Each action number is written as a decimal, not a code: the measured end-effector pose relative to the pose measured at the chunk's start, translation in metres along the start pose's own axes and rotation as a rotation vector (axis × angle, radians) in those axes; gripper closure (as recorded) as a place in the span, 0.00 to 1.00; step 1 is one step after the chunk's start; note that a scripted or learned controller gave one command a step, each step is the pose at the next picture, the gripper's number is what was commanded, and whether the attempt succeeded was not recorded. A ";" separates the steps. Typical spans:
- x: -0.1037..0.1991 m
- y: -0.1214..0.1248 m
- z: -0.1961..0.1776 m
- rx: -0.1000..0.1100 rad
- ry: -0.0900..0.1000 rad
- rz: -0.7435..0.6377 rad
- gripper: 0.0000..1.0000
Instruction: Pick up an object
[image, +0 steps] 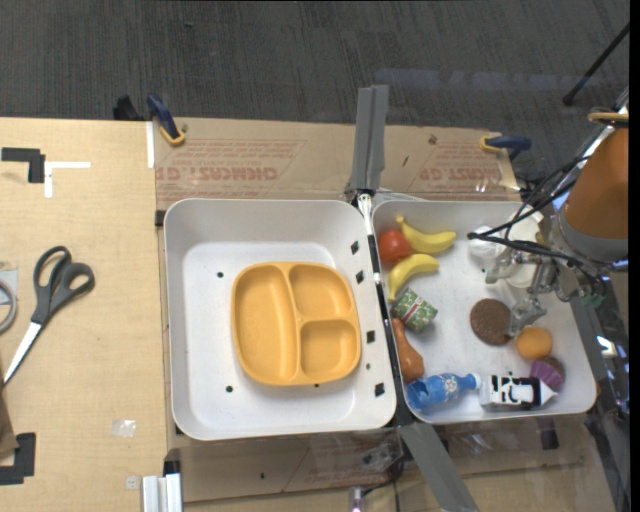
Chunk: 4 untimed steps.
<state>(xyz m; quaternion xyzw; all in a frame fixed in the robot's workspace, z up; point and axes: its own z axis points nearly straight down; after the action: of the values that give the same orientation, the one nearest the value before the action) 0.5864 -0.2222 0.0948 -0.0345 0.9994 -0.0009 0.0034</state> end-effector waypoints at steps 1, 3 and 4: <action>0.030 0.094 0.001 -0.003 0.001 0.044 0.00; -0.028 0.038 0.000 0.000 0.000 0.216 0.00; -0.055 0.090 0.001 -0.001 0.005 0.371 0.00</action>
<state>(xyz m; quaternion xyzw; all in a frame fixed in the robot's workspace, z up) 0.6350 -0.1287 0.0943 0.1501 0.9887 0.0004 0.0012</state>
